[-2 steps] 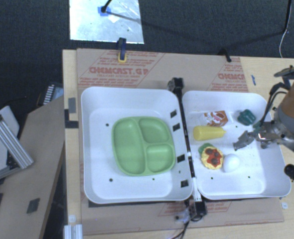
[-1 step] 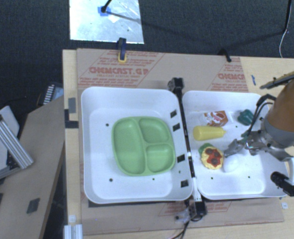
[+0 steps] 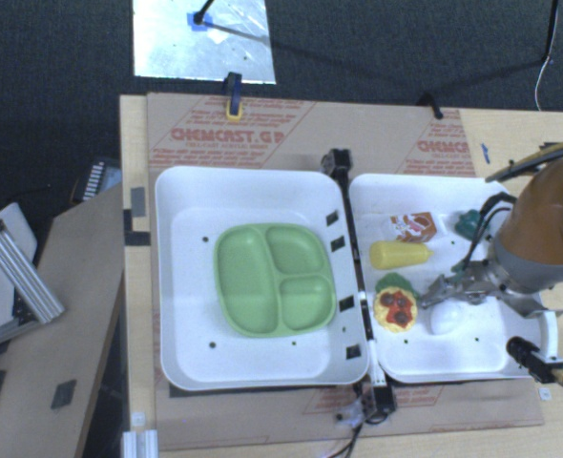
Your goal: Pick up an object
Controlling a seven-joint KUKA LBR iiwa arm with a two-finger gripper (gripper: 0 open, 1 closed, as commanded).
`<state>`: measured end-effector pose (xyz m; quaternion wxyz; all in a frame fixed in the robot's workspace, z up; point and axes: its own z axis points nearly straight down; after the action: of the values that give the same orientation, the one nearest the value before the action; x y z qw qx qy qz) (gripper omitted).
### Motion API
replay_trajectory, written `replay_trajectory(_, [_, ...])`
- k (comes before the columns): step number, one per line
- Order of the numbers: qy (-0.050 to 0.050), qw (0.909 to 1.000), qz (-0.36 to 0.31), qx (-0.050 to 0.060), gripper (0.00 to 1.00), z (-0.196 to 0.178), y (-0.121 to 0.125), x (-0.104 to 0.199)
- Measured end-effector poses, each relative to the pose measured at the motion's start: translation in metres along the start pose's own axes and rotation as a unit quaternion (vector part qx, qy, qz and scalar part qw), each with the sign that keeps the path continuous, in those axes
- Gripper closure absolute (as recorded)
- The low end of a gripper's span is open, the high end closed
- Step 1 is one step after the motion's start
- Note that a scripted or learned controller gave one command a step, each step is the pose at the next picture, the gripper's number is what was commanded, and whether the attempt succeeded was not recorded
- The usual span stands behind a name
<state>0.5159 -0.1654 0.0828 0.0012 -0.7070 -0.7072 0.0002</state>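
We see two white bins side by side. The left bin (image 3: 181,256) holds a green divided plate (image 3: 274,280), lying flat, its long axis running roughly bottom-left to top-right. The arm (image 3: 549,232) reaches into the right bin (image 3: 434,365) from the right. Its gripper (image 3: 438,292) hangs low over that bin; we cannot tell its state. A yellow corn-like piece (image 3: 399,254) lies with its long axis across the bin, tapered end pointing right. Below it sits a pizza slice toy (image 3: 396,305), just left of the gripper. A small white object (image 3: 446,320) lies beneath the gripper.
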Motion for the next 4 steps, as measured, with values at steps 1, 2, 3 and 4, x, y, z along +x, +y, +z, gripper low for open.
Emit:
replay_trajectory(1, [-0.001, 1.0000, 0.000, -0.002, 1.00, -0.012, 0.001, -0.001])
replay_trajectory(2, [-0.002, 1.0000, 0.001, -0.003, 1.00, -0.059, 0.000, -0.009])
replay_trajectory(3, [-0.002, 1.0000, -0.001, -0.004, 1.00, -0.107, 0.004, -0.018])
replay_trajectory(4, [-0.002, 1.0000, -0.002, -0.004, 1.00, -0.151, 0.007, -0.024])
